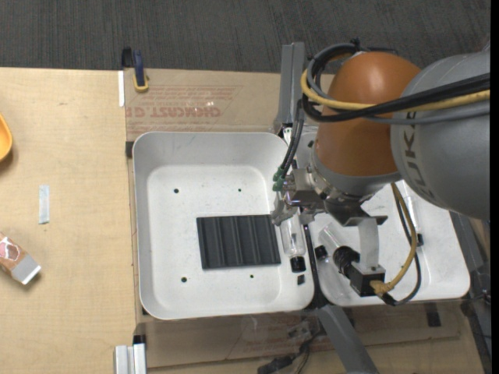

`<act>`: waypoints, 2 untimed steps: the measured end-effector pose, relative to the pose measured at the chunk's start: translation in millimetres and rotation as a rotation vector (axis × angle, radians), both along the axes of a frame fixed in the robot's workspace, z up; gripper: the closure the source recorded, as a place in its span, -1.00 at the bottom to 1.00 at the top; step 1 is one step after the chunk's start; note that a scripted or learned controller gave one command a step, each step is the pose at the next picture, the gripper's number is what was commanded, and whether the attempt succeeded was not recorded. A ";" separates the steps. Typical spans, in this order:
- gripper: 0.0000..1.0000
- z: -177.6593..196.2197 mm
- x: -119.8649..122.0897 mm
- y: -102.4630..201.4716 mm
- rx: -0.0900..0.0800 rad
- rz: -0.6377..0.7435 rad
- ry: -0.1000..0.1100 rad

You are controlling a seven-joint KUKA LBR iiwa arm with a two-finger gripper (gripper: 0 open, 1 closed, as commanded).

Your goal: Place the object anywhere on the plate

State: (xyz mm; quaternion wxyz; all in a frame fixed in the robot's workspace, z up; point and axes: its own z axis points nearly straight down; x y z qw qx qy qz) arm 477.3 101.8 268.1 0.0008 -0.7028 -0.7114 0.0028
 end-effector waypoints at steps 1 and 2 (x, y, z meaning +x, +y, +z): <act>1.00 -8.3 -0.1 22.1 0.001 0.274 0.001; 1.00 6.7 0.6 37.6 0.003 0.634 -0.002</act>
